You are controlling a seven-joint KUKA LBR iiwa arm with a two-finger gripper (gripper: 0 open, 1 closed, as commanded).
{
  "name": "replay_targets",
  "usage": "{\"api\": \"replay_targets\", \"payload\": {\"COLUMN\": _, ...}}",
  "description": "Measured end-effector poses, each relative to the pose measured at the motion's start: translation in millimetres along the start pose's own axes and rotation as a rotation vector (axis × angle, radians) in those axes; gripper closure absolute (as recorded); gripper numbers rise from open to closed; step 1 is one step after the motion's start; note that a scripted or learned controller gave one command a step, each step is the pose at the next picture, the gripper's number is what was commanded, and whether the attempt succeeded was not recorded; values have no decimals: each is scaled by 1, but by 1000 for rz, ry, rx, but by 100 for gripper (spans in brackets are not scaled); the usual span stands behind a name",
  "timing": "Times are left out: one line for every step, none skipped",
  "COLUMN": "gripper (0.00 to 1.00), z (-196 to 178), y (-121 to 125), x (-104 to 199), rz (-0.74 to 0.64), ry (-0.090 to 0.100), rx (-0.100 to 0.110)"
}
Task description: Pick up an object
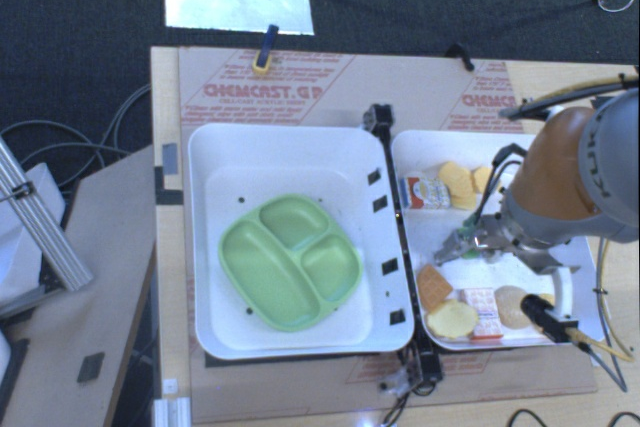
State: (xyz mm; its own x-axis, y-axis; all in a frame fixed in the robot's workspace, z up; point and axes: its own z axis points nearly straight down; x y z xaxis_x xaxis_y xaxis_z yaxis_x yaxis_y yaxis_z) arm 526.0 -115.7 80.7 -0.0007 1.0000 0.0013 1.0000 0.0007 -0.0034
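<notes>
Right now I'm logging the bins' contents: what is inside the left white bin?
The left white bin holds one light green plastic tray with three compartments, lying flat. Whatever sits under the tray is covered and cannot be seen.

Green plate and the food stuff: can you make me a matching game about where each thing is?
Things:
1. green plate
2. pincer
3. brown cracker
4. yellow clamp

Places:
A. on the bench behind the bins
B. in the left bin
C. over the middle of the right bin
D. near the front of the right bin, close to the divider

Pairs: 1-B, 2-C, 3-D, 4-A
</notes>
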Motion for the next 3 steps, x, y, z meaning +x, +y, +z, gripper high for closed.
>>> {"api": "replay_targets", "payload": {"gripper": 100, "z": -10, "y": 2, "x": 0, "rz": -1, "ry": 1, "rx": -1}}
{"api": "replay_targets", "payload": {"gripper": 100, "z": -51, "y": 7, "x": 3, "rz": -4, "ry": -1, "rx": -5}}
{"api": "replay_targets", "payload": {"gripper": 100, "z": -111, "y": 12, "x": 9, "rz": -5, "ry": -2, "rx": -8}}
